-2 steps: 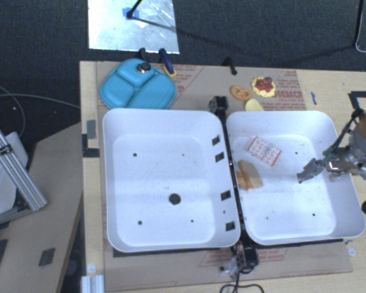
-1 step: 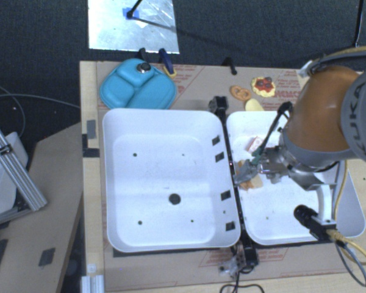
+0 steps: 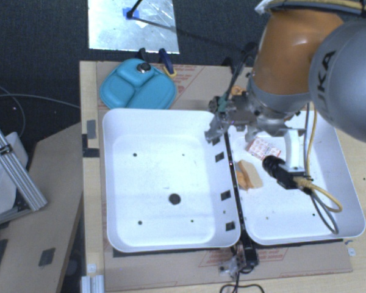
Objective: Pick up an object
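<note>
Grey arm (image 3: 348, 72) (lettering "KU") above right bin (image 3: 329, 224).

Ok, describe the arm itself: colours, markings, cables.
The arm is a bulky rounded grey casing with dark lettering, above a wide orange band. Below sits a grey metal wrist carrying the tool. A yellow cable loops from a black connector, and another yellow cable runs along the top.

place: robotics lab
bench: two white bins (image 3: 165, 182) on cardboard-covered board (image 3: 189, 75)
machine: grey-and-orange arm (image 3: 305, 47), cables (image 3: 320, 200) trailing
surroundings: dark carpet (image 3: 36, 35), aluminium framing (image 3: 12, 170), metal sheet (image 3: 132, 16)
</note>
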### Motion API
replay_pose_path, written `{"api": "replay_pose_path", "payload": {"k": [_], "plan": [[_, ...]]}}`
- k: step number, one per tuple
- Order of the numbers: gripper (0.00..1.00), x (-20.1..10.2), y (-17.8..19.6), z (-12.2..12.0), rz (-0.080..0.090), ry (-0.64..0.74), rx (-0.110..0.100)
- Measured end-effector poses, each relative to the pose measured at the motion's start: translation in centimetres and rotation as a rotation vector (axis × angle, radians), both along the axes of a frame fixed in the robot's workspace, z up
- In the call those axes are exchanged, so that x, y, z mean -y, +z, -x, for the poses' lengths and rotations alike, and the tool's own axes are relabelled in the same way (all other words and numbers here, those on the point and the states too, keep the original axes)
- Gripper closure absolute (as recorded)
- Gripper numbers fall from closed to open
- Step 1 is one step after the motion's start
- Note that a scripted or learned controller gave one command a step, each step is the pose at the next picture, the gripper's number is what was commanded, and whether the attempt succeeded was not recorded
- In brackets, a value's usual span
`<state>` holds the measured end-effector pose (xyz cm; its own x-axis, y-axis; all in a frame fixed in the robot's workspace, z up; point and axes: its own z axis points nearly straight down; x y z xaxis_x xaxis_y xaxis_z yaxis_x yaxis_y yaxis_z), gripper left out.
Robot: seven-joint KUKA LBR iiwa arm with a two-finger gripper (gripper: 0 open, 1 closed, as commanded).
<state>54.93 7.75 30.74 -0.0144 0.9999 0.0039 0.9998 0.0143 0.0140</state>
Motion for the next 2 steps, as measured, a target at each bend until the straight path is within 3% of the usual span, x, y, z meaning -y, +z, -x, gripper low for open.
{"api": "replay_pose_path", "payload": {"k": [1,2], "plan": [[0.0,-7.6,0.1,1.3,0.001,-0.003,-0.011],[0.0,-13.9,5.8,-3.6,-0.002,-0.005,-0.003]]}}
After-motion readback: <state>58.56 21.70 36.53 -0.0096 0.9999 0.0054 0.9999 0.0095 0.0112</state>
